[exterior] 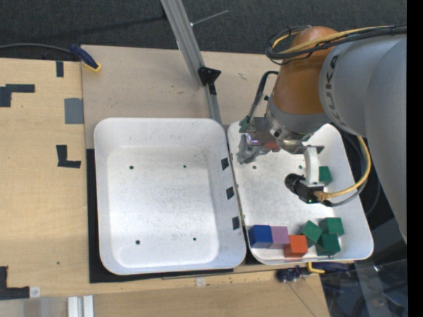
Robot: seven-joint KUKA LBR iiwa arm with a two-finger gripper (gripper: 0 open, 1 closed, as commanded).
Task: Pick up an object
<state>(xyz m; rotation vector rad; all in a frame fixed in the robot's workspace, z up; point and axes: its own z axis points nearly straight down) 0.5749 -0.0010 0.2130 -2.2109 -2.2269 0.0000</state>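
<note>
My gripper (247, 150) hangs over the upper left part of the right bin (264, 197), close to the wall shared with the left bin. Nothing can be made out in it. Along the right bin's front edge lie a blue cube (260, 235), a pale purple cube (280, 235), an orange cube (297, 245) and three green blocks (324, 235). One more green block (324, 174) lies near the bin's right side, partly behind the arm's cable fitting.
The left bin (162, 197) stands beside the right one, sharing a rim. A slanted metal pole (192, 45) ends at a black clamp just behind the bins. The grey arm and its orange band (304, 78) cover the right bin's back part.
</note>
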